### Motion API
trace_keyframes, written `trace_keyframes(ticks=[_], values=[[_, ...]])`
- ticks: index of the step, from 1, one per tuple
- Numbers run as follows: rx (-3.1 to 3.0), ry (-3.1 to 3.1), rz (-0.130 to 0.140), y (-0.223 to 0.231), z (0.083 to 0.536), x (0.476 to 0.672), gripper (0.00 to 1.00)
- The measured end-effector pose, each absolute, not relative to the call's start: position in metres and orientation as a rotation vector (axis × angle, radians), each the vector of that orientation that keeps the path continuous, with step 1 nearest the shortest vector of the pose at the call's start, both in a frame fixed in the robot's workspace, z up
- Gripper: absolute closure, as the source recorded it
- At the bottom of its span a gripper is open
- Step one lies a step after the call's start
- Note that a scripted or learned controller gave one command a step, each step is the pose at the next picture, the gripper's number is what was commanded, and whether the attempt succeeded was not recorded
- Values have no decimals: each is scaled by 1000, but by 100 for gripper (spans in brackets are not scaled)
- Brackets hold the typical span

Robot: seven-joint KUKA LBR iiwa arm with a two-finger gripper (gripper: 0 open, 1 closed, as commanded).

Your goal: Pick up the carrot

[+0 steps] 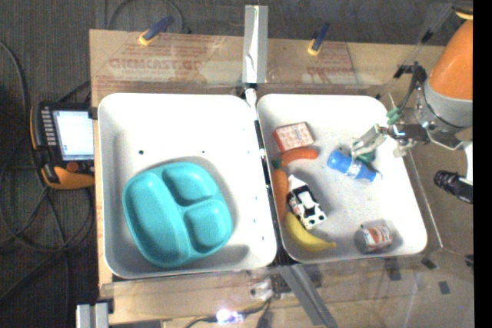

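The carrot is a small orange tapered piece lying along the left wall of the right bin, just above a black and white toy. A shorter red-orange sausage-like piece lies a little above it. My gripper hangs at the right side of that bin, just over a blue bottle lying on its side. It is well to the right of the carrot and nothing of the carrot is in it.
The right bin also holds a red and white box, a banana and a small can. A teal divided plate lies in the left bin. A metal post stands behind the bins.
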State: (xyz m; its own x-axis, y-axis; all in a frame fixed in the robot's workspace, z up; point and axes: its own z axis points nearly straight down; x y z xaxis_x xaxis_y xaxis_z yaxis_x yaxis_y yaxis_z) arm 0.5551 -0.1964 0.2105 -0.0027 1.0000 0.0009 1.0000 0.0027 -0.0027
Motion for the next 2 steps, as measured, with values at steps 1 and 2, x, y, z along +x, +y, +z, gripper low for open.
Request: trace_keyframes(ticks=[1, 2], values=[[-2199, -2241, 5, -194, 155, 562, 0], [-2198, -2240, 4, -194, 163, 563, 100]])
